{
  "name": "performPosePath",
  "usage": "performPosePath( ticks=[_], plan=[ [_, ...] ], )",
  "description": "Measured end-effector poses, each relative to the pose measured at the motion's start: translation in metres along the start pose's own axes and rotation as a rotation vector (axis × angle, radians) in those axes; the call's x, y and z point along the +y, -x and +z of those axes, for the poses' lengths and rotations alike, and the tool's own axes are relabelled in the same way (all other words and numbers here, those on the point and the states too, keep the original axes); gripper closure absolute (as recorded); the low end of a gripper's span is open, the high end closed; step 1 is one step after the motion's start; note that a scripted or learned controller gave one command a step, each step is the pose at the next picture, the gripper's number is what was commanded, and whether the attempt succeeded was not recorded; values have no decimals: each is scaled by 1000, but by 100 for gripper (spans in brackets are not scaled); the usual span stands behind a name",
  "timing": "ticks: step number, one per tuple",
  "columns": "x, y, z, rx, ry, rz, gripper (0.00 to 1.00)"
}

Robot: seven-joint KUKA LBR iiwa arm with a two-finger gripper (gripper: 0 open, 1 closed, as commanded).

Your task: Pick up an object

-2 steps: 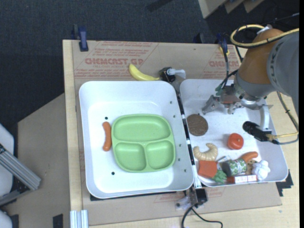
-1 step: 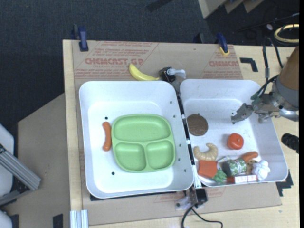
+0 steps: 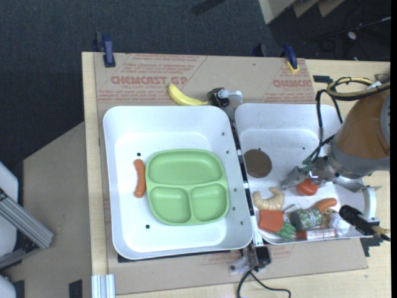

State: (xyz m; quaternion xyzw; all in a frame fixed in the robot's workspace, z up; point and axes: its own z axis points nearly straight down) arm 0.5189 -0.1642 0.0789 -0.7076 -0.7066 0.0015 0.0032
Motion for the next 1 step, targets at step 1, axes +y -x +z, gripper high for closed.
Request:
performPosePath(
  ticks=[1],
  plan=[
    [4,1,-18,-4,14,0,100]
  ],
)
